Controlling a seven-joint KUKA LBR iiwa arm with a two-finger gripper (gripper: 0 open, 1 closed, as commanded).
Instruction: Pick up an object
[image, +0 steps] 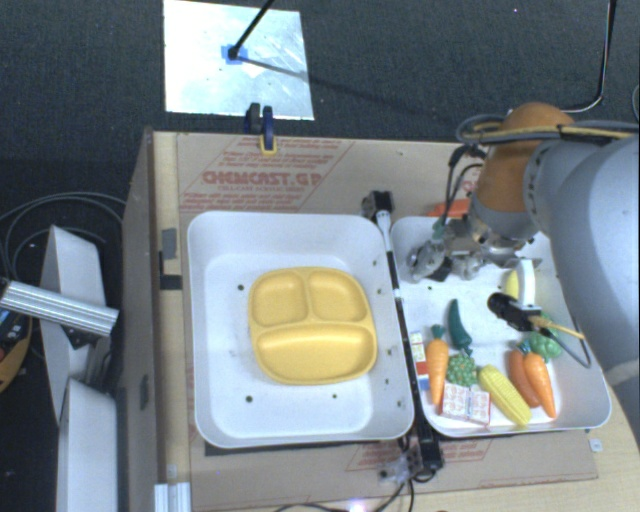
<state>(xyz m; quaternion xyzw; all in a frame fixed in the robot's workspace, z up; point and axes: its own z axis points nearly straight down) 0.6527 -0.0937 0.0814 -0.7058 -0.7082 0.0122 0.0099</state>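
Nothing gripped yet — my fingers (432, 262), spread unclear, hover at the right bin's (590, 400) far-left corner — next, descend on a toy.

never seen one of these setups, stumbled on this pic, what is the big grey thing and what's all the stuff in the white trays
The big grey shape on the right is a robot arm with an orange band above its wrist. The single camera sits above the bench and looks down at a slant.

Two shallow white plastic bins stand side by side. The left bin holds a yellow plastic plate with three compartments. The right bin holds small toy foods: orange carrots, a yellow corn cob, a dark green pepper-like piece and others.

The arm's metal end effector is at the far end of the right bin. I cannot see anything between its fingers, so nothing appears held.
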